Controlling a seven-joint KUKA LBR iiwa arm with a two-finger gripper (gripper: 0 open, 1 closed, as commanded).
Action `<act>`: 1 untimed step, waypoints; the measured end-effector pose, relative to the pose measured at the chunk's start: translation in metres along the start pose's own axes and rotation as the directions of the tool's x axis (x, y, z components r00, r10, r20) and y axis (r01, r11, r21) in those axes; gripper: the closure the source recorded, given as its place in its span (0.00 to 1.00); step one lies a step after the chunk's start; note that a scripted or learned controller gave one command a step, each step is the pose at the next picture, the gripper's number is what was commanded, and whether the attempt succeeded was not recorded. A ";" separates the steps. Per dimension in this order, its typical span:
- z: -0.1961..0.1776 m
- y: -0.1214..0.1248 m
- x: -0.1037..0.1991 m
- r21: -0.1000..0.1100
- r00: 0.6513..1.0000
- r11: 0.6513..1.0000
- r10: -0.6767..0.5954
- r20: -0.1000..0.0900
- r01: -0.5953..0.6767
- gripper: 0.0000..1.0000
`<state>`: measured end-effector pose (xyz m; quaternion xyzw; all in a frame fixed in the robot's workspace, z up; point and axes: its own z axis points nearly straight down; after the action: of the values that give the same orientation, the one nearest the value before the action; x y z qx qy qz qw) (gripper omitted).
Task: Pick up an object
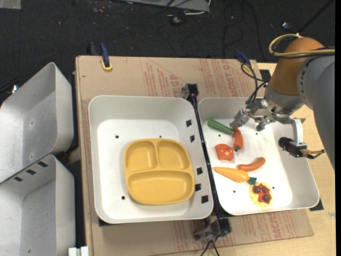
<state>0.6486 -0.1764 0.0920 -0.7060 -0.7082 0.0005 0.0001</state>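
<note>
The gripper [250, 117] hangs over the far part of the right bin [298, 193], its two fingers spread apart with nothing between them; the dark tips point down toward the bin floor, one near the green pod [220, 126] and the other further right. Closest to the fingers lies a small red chili [238, 139], just beside the green pod's near end, and this looks the likeliest thing to take. Judged by its look it is a light, hard plastic toy with a smooth, rather slippery skin, so it should be gripped across its narrow middle, the fingers closing over its short width, not along its length. Just nearer lies a red strawberry [225, 152], rounder and harder to pinch. Toward the bin's near edge lie a sausage [251, 165], an orange carrot [233, 174] and a flat yellow pizza slice [261, 193], which lies low and would be awkward to lift. The left bin [106, 121] holds a yellow divided plate [159, 170], well apart from the gripper.
</note>
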 end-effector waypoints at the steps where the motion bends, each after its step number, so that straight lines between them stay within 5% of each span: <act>1: -0.012 0.001 0.000 -0.003 1.000 1.000 -0.001 0.001 0.001 1.00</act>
<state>0.6496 -0.1764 0.1036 -0.7056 -0.7086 -0.0004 -0.0015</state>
